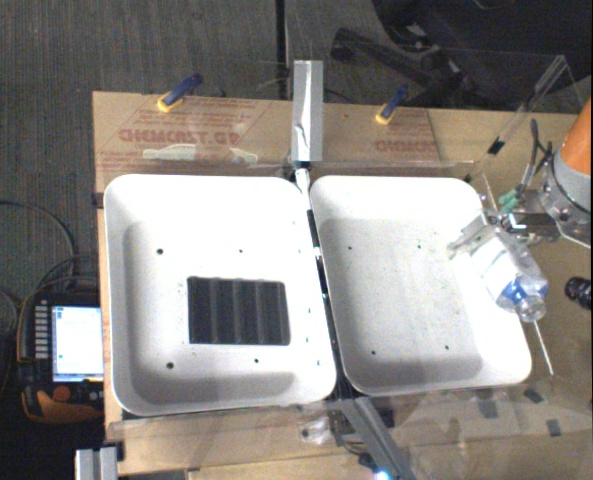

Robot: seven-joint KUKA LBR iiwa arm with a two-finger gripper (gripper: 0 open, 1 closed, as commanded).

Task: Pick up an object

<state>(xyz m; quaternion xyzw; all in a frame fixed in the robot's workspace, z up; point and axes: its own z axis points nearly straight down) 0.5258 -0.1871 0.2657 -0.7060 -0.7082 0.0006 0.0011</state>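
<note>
The bench (pixel 116 128) fills the middle of the frame and carries two white bins side by side. The left bin (pixel 146 218) holds a dark ribbed tray (pixel 238 311) lying flat, low in its floor. The right bin (pixel 396 268) sits touching it. At the right edge, the arm (pixel 581 158) reaches in, its gripper (pixel 496 230) over the right bin's right rim. A clear plastic bottle (pixel 511 278) with a blue label hangs tilted just below the gripper; whether the jaws are closed on it I cannot tell.
</note>
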